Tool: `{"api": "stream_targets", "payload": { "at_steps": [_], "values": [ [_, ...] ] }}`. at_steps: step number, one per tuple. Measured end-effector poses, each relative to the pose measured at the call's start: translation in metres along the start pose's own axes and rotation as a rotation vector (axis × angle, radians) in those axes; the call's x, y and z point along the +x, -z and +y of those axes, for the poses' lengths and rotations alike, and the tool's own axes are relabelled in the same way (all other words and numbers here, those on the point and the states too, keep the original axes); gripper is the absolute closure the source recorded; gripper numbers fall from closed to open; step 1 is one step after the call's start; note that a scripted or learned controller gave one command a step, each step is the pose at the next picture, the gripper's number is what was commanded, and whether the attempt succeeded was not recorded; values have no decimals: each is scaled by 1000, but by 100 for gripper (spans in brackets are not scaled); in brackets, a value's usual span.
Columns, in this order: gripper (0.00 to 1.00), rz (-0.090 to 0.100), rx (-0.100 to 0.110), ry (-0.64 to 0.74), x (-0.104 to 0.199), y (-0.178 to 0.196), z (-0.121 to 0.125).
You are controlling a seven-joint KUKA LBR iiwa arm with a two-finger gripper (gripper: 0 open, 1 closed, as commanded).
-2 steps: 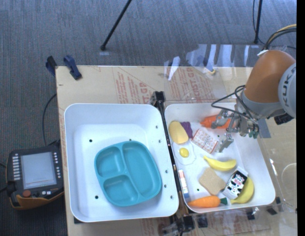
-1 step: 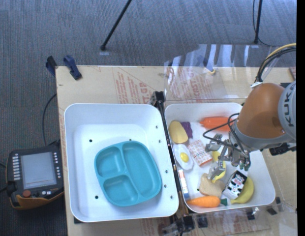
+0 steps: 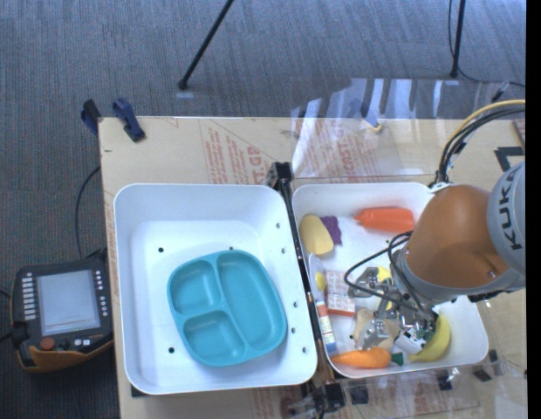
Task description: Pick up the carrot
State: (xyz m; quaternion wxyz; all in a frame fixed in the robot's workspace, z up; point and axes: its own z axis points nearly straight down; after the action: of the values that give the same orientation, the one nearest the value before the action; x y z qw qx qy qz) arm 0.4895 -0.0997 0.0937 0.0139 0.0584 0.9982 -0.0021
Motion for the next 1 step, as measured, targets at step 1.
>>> {"api": "stream_targets", "payload": {
  "at_steps": [1],
  "values": [
    [100,-2,-1,4,-2,9,2]
  ]
}}
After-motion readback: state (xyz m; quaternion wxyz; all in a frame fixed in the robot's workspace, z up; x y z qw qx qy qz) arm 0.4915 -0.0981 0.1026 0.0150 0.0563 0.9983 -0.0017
